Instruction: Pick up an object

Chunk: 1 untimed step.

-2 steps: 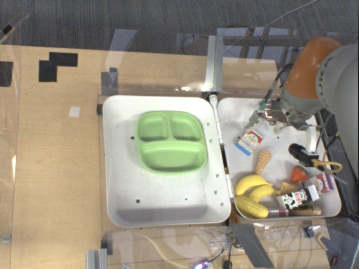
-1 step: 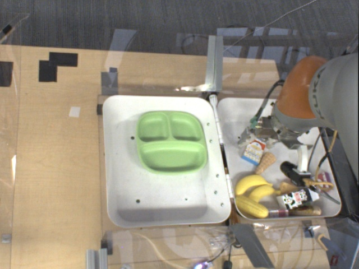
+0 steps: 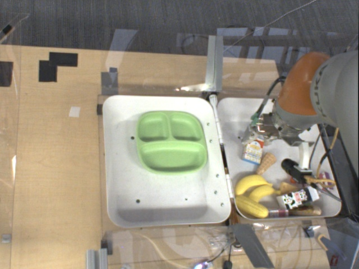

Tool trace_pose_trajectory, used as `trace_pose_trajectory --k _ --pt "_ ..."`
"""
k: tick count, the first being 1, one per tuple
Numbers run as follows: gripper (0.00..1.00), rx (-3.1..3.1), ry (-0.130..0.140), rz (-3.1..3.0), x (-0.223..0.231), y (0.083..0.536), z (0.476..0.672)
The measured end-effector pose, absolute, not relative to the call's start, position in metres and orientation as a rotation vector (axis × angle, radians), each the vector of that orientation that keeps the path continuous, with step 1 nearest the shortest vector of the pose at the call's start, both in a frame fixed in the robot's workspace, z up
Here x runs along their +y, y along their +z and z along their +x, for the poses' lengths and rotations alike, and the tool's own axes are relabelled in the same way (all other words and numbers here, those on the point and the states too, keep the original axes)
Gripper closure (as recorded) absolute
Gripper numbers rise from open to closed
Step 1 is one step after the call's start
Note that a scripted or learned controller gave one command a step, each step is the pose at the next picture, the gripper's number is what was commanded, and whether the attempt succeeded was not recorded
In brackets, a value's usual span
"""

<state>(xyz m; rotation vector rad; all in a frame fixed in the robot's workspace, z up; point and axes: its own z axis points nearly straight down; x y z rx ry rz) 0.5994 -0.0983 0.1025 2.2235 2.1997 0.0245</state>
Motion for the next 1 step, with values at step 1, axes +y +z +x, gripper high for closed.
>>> trace_pose_trajectory --k 1 --pt "1.0 2.211 0.009 2.226 -0.0122 0.2266 0.5951"
